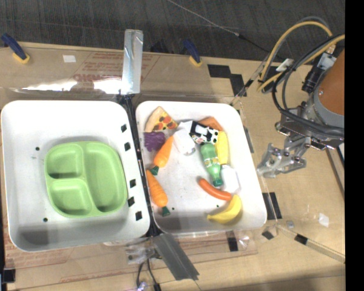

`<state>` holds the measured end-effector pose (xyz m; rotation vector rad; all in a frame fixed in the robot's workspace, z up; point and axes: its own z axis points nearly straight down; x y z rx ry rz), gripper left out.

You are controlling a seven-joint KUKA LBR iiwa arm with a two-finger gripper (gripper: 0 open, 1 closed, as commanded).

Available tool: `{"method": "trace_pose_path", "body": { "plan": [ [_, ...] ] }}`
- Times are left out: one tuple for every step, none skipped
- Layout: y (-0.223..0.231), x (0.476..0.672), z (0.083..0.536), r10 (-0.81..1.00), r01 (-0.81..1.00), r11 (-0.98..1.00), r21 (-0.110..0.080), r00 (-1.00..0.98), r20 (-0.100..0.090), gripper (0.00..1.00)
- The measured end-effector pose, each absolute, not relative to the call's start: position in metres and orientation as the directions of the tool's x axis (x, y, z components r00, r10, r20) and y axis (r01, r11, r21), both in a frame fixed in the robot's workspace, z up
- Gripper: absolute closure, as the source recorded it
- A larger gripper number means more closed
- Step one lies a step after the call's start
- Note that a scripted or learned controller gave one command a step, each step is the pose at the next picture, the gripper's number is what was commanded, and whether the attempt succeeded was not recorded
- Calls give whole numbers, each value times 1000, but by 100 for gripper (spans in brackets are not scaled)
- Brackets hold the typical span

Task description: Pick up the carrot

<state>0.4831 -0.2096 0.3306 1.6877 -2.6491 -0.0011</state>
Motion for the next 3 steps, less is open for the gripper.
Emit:
{"method": "trace_pose_path", "body": {
  "plan": [
    [-209, 485, 341, -908, -908, 418, -1, -418, 0, 100],
    [-208, 486, 352, -910, -910, 414, -4, -414, 0, 100],
    [-207, 487, 362, -912, -912, 411, -7, -411, 0, 100]
  ]
}}
